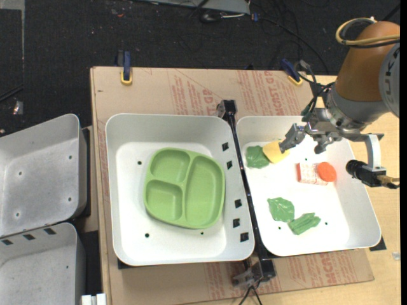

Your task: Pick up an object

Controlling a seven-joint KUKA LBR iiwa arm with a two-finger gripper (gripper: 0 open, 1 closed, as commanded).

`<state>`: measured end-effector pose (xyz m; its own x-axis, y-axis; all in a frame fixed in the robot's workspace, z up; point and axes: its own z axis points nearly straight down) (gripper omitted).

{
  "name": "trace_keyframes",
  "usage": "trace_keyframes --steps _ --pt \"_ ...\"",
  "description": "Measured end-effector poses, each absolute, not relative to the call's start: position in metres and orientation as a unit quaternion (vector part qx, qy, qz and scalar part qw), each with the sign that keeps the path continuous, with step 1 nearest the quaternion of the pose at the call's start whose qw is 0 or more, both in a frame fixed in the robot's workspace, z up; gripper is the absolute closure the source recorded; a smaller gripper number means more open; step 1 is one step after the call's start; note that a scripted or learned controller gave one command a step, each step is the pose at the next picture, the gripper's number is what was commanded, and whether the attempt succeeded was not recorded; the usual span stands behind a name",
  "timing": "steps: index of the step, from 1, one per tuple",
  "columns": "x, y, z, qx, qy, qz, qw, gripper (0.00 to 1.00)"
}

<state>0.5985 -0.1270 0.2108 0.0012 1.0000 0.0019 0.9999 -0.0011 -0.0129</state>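
Observation:
My gripper (309, 141) hangs over the far part of the right bin (356, 234), open, with nothing between its fingers. Its left fingertip is right beside a yellow object (274, 152), which lies against a green piece (256, 157). Just below the gripper lie a small white and red box (308, 173) and an orange object (327, 171) touching it. Two green leafy pieces (280, 207) (304, 223) lie nearer the front of that bin.
The left bin (121, 170) holds a green divided plate (185, 187). A black divider (238, 170) runs between the bins. White trays (38, 164) stand at the left, off the bench. A dark attachment (365, 169) sticks out by the right bin's right wall.

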Motion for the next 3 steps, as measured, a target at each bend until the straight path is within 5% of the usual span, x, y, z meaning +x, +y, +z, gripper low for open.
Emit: trace_keyframes --steps 1,3 --pt "0.601 -0.127 0.218 -0.707 -0.707 0.0000 0.000 0.00" --pt "0.596 -0.129 0.119 -0.707 -0.707 0.0009 0.001 0.00"
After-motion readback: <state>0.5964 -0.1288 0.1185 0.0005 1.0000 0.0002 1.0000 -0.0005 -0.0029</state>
